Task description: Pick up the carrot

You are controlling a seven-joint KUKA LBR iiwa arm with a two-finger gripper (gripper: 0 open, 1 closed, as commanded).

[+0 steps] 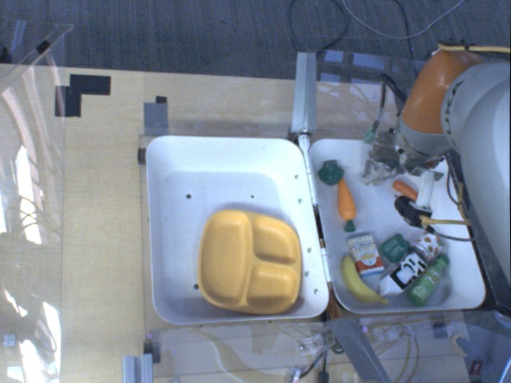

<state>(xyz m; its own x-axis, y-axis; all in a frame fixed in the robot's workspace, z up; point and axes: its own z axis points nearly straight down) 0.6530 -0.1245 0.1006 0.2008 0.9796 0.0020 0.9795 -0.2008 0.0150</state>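
Observation:
The carrot (346, 201) is orange and lies lengthwise in the right bin (471, 294), near its left wall, with a dark green leafy top (330, 171) just above it. My gripper (385, 166) hangs over the back of the right bin, to the right of the carrot and apart from it. The grey arm with its orange band (427, 94) comes down from the upper right and hides part of the bin behind it. Nothing is seen in the gripper.
A yellow divided plate (250, 259) lies in the left bin (172, 174). The front of the right bin holds a banana (361, 282), a small carton (365, 251), a green bottle (427, 282) and other small items. A red piece (405, 188) lies under the wrist.

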